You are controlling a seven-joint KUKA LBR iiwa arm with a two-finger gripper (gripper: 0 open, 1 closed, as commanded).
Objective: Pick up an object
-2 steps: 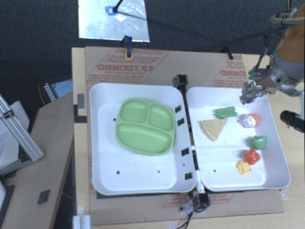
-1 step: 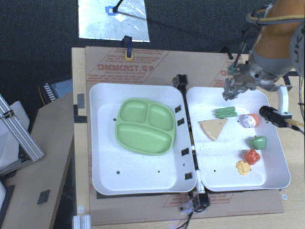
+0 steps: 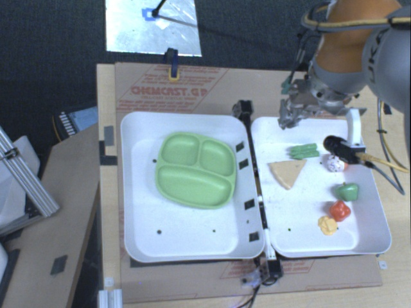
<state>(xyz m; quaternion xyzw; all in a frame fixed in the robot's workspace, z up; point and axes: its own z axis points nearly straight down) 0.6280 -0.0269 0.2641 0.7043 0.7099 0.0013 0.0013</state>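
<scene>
Lying crosswise, seemingly: green bundle [image 3: 303, 151].

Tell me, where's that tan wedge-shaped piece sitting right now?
The tan wedge lies in the right-hand bin, near its left wall, just below the green ridged piece.

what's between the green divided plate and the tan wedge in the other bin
In the camera view, bare white bin floor and the black-clipped divider separate the green divided plate from the tan wedge.
</scene>
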